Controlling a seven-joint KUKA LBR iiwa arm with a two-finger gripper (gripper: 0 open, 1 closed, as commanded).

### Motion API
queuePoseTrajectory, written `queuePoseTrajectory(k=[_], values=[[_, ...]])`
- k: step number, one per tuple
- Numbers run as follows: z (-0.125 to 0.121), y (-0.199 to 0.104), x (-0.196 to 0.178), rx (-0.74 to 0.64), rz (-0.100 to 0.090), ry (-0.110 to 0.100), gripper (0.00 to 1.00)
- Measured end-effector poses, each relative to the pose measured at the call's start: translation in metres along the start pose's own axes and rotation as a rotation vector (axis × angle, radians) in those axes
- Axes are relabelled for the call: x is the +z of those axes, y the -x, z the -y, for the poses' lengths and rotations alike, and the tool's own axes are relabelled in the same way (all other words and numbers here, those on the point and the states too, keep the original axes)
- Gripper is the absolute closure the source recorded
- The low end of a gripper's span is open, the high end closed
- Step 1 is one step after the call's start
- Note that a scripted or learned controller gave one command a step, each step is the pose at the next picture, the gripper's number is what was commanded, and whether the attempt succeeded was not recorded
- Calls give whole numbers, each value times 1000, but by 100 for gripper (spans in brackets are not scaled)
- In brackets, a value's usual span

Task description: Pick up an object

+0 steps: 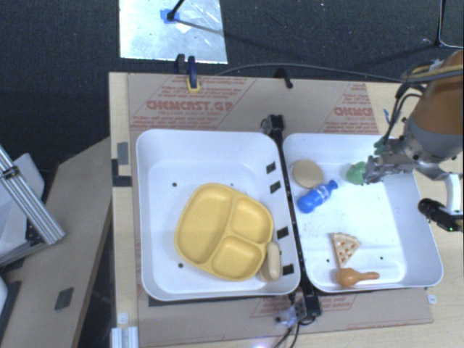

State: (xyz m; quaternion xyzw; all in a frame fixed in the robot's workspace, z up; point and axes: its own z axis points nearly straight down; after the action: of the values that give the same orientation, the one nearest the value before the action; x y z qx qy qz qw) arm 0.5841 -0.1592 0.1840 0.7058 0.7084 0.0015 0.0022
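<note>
The bench [217, 96] is covered by a brown printed sheet, on which 2 shallow white bins are set side by side: the left bin [156, 194] and the right bin [413, 223], edges touching.

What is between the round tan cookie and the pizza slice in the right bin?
In the camera view, the blue bottle lies between the tan cookie and the pizza slice, nearer the cookie, on the right bin floor.

Glossy white plastic bins [217, 147], smooth matt yellow plastic tray [217, 227] — shiny blue bottle [315, 196], crinkled foil sheet [145, 20]
</note>
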Motion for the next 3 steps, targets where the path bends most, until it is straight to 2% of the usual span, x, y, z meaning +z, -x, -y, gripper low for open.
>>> queuePoseTrajectory(k=[1,3], values=[[-2,0,-54,-1,1,2,100],[22,-100,-52,-5,-3,-5,100]])
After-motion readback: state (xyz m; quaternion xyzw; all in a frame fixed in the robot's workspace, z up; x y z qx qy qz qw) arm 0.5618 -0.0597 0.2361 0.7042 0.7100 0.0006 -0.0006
